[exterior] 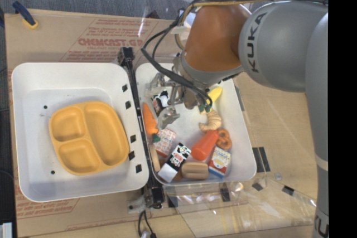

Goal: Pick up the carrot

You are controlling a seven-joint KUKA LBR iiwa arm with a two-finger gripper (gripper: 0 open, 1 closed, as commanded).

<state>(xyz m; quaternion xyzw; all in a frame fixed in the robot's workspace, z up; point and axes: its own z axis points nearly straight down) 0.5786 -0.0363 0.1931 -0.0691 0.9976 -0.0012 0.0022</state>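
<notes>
The slim orange plastic toy carrot [149,119], probably light, stiff and slick, lies at the right bin's nine o'clock wall; grip mid-body; the claw [169,110] hovers beside it, its width untellable.

Two bins side by side on the bench [67,36]; the left bin [22,120] has a divided tray [86,136] sitting near its middle. The carrot [149,120] lies along the right bin's [245,142] left wall; gripper [170,111] just beside it, toys [195,156] crowding the near edge.

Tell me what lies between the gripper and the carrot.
In the camera view, nothing: bare white bin floor separates the gripper from the carrot, which lies along the bin's left wall. The gripper hangs just right of it.
</notes>
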